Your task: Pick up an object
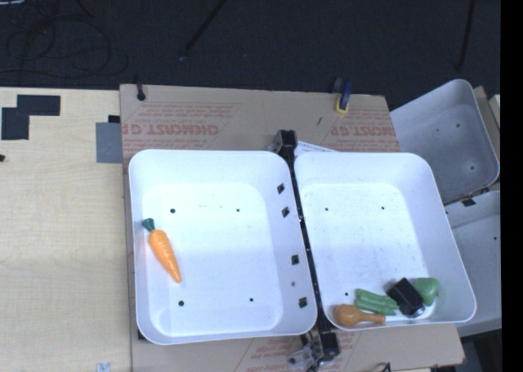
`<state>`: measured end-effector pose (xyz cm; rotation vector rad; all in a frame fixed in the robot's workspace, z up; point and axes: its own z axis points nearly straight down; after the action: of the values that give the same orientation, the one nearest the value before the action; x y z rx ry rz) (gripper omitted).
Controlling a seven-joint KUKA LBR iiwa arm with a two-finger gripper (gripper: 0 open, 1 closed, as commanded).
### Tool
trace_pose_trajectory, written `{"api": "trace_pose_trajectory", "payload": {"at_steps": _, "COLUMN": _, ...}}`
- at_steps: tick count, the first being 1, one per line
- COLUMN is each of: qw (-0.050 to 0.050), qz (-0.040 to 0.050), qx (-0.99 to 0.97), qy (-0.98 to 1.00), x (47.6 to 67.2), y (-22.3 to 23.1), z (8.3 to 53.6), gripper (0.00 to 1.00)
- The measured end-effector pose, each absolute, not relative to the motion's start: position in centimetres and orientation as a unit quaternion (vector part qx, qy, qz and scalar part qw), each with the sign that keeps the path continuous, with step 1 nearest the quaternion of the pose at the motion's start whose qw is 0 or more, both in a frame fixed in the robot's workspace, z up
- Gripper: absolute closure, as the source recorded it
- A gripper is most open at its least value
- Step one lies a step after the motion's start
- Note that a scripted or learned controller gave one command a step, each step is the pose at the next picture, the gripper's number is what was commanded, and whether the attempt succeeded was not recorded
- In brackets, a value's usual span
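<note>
Two white bins sat side by side. Left bin (208,168) held one carrot (164,253) by its left wall. Right bin (368,168) held one green vegetable (377,302), one black block (406,297), one tan gourd (356,316), clustered at near-right corner.

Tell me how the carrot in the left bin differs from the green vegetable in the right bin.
The carrot is orange with a small green top; the green vegetable is green all over. The carrot lies alone near the left wall of its bin, while the green vegetable is crowded against a black block and other pieces in a near corner. Both are long, slim and lying flat.
</note>
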<state>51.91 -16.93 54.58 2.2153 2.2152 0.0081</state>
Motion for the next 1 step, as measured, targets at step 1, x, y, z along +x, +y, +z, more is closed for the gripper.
{"api": "trace_pose_trajectory", "payload": {"at_steps": 1, "qw": -0.006, "qz": -0.0038, "qx": 0.707, "qy": 0.707, "x": 56.53, "y": -16.39, "z": 40.77, "gripper": 1.00}}
